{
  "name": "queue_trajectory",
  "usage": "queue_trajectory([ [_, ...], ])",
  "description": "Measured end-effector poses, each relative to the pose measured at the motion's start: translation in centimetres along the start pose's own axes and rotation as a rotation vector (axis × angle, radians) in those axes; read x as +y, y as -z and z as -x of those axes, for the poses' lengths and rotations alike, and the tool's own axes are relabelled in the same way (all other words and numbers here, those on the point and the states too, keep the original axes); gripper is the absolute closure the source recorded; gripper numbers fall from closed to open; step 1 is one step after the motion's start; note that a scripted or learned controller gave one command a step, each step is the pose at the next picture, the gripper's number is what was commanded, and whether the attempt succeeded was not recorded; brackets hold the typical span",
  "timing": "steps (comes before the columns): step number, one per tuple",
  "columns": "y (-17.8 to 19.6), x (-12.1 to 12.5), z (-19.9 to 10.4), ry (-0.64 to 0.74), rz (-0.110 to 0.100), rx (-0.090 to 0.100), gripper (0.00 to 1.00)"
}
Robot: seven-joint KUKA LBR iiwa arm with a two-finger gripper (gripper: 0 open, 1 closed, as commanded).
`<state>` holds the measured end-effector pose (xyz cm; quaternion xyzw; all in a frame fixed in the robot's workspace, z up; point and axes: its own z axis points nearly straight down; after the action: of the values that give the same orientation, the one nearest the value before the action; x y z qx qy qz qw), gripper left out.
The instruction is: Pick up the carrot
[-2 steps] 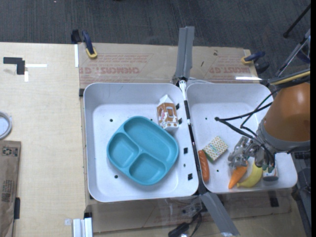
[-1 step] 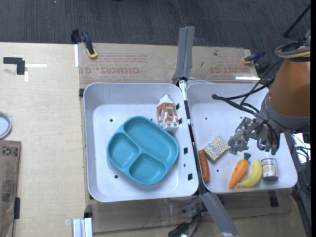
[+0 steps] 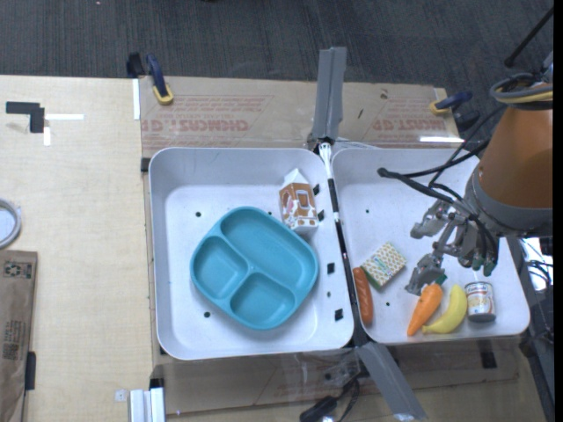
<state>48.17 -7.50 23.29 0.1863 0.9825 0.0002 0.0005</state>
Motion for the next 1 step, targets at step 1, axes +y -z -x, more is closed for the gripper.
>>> queue_trajectory([
  [1, -14.25, -5.31, 1.65, -0.025, 0.000, 0.002, 0.00],
])
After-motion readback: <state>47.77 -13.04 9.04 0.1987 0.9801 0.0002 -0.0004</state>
